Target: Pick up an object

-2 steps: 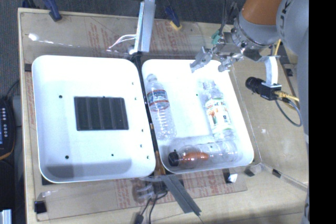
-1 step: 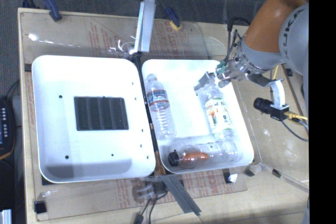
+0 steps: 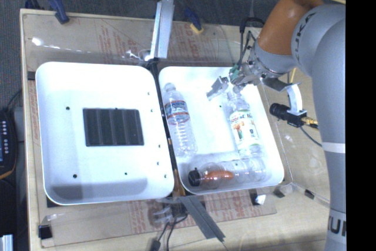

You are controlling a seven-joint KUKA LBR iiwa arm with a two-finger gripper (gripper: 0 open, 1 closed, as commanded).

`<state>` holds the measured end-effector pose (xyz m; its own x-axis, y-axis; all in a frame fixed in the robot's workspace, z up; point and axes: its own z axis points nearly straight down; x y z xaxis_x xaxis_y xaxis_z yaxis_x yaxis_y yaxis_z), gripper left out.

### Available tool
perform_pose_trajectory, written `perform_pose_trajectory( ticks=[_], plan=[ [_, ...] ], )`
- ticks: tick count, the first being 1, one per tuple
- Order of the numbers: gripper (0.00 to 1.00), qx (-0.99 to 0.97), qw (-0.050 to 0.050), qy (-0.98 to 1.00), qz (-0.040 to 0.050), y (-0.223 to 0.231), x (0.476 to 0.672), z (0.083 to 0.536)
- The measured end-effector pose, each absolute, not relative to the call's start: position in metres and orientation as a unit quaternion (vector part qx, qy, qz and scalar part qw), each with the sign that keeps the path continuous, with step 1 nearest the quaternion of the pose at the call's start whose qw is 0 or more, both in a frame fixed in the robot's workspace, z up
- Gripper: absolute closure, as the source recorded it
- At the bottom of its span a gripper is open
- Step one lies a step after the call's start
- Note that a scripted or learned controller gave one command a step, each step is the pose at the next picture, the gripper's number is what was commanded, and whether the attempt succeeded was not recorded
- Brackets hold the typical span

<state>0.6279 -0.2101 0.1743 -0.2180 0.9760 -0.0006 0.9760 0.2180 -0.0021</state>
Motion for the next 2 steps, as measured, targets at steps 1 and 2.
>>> perform_pose_trajectory(
  ticks=[1, 2],
  plan=[
    [0.00, -0.572, 0.002, -0.821, 0.0008, -0.209, 0.598, 0.174],
    [0.00, -0.560, 0.003, -0.828, 0.0009, -0.208, 0.585, 0.171]
  ],
)
